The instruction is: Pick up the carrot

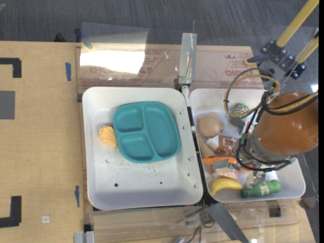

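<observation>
Carrot: orange, slim, lying in right bin, lower centre-right of frame, long axis roughly left-to-right with slight tilt. Flanked by banana below and tan rounded item above. Gripper: beneath orange wrist band, just right of carrot's right end; whether apart or together cannot be told. Judged next: short shift leftward along carrot's axis.
</observation>
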### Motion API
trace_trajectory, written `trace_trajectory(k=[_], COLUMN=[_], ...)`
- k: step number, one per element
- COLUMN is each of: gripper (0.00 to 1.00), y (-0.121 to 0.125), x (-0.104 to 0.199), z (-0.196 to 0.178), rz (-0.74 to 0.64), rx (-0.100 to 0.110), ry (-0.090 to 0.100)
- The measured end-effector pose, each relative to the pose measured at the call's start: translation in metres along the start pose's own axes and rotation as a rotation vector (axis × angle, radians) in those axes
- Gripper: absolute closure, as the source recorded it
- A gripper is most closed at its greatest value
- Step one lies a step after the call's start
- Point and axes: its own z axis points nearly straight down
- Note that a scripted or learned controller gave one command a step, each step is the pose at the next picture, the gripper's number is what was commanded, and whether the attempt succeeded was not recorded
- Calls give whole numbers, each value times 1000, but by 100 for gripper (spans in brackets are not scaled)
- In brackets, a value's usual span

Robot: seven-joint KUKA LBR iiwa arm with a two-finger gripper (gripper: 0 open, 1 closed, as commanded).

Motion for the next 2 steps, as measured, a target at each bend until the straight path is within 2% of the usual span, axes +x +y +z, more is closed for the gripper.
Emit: trace_trajectory(k=[1, 2], gripper=[0, 100], y=[1, 0], x=[-2, -3], z=[7, -4], rz=[-76, -76], rx=[-1, 2], ry=[1, 2])
